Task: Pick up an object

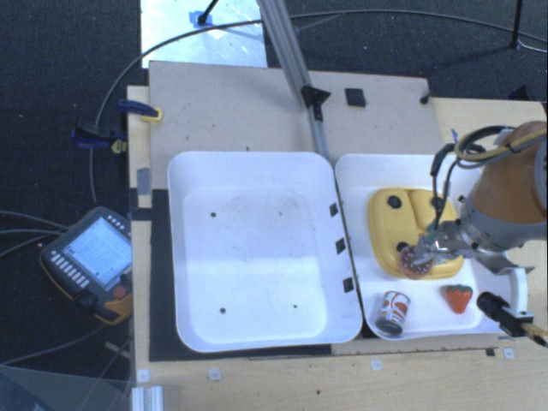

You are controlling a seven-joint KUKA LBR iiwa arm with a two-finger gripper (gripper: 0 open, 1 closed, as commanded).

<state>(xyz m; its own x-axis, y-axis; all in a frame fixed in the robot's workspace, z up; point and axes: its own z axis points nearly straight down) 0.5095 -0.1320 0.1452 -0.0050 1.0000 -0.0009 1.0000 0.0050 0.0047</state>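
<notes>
Two bins side by side on the table [257,101]: right bin [360,178] holds duck toy [407,221] far, can [394,312] and strawberry [458,298] near; left bin [257,255] beside.

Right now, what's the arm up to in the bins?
The grey KUKA arm reaches in from the right, its pincer low over the yellow plastic toy in the right white bin, near a small reddish object. A small can and a red strawberry toy lie nearby. No grasp is visible.

The bench [257,110] bears two white bins: the right bin [360,187] beneath the gripper [425,252], the left bin [248,247] well left of it
</notes>
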